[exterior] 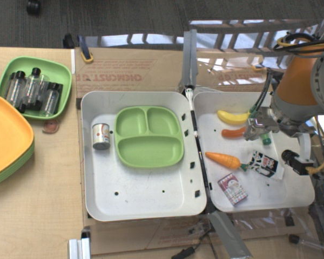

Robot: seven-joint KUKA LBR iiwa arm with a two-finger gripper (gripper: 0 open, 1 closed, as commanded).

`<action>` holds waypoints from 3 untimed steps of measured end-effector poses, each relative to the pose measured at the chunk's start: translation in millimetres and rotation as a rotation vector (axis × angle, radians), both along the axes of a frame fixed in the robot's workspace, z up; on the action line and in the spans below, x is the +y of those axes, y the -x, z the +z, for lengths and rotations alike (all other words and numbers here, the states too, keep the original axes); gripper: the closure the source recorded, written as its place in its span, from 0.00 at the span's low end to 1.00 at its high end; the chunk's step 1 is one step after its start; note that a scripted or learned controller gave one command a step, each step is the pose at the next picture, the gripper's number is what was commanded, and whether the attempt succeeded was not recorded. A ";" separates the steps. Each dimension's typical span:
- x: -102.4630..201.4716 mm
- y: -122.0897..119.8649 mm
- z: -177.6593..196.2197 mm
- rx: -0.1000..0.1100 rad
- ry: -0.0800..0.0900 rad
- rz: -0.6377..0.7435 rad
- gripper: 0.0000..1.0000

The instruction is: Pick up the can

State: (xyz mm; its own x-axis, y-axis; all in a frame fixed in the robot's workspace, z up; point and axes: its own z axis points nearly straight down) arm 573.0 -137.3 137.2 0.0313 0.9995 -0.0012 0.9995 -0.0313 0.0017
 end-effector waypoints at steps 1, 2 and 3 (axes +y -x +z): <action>32.5 -40.6 83.7 0.004 0.001 -0.224 1.00; 43.7 -54.2 -0.4 0.005 0.000 -0.027 1.00; 69.9 -50.5 53.8 0.003 0.001 -0.297 1.00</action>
State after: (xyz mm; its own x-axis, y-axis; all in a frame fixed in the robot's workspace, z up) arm 623.5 -67.4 191.0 0.3221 0.9467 -0.0025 0.9467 -0.3221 -0.0016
